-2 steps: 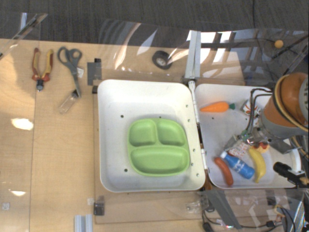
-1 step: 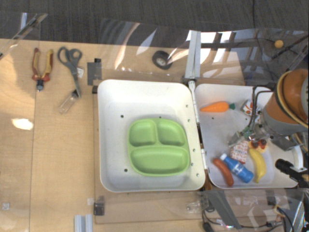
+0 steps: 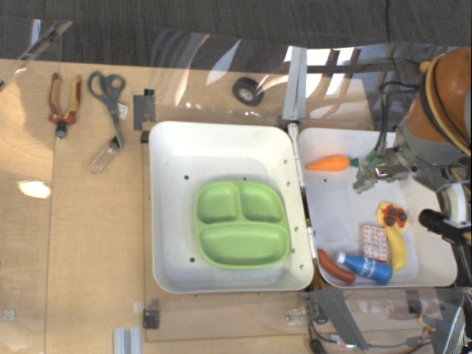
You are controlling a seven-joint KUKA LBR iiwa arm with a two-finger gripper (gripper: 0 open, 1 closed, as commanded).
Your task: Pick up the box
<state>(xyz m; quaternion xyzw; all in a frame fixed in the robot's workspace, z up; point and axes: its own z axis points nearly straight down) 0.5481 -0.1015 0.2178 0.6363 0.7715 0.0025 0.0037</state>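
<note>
Box (image 3: 374,243), flat w/ red print, lies in right bin (image 3: 339,205) btwn banana (image 3: 398,248) and blue bottle (image 3: 366,266), sausage (image 3: 335,267) near, carrot (image 3: 327,164) further back, gripper (image 3: 366,175) well apart above it, jaw state can't tell.

Bright, even overhead light. Glare streaks on clear panel (image 3: 221,65) behind bins; bright spot on bench (image 3: 33,189) at left. White bins (image 3: 221,142) near overexposed, shadows soft. Focus slightly soft overall; arm (image 3: 446,102) blurred at right.
</note>
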